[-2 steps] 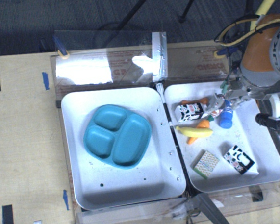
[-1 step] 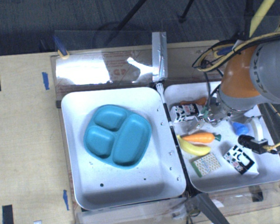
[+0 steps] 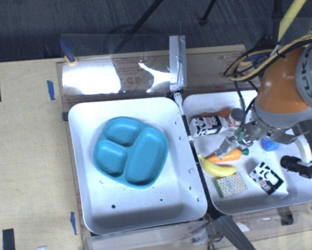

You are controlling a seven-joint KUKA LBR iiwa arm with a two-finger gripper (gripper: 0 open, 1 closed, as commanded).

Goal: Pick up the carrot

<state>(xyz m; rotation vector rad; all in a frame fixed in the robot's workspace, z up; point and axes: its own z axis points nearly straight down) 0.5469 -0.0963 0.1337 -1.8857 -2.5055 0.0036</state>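
Observation:
The carrot (image 3: 231, 155) is small and orange with a green tip. It lies in the right bin (image 3: 302, 193), just above the banana (image 3: 218, 167). My gripper (image 3: 230, 143) reaches in from the right and hangs directly over the carrot's upper edge, touching it or very close. The grey arm with its orange band (image 3: 284, 90) covers the bin's upper right part.
A blue three-part plate (image 3: 131, 150) sits in the left bin (image 3: 98, 209). Around the carrot lie a black-and-white carton (image 3: 206, 124), a checkered pad (image 3: 231, 185), another black-and-white box (image 3: 266, 177) and a small blue object (image 3: 270, 145).

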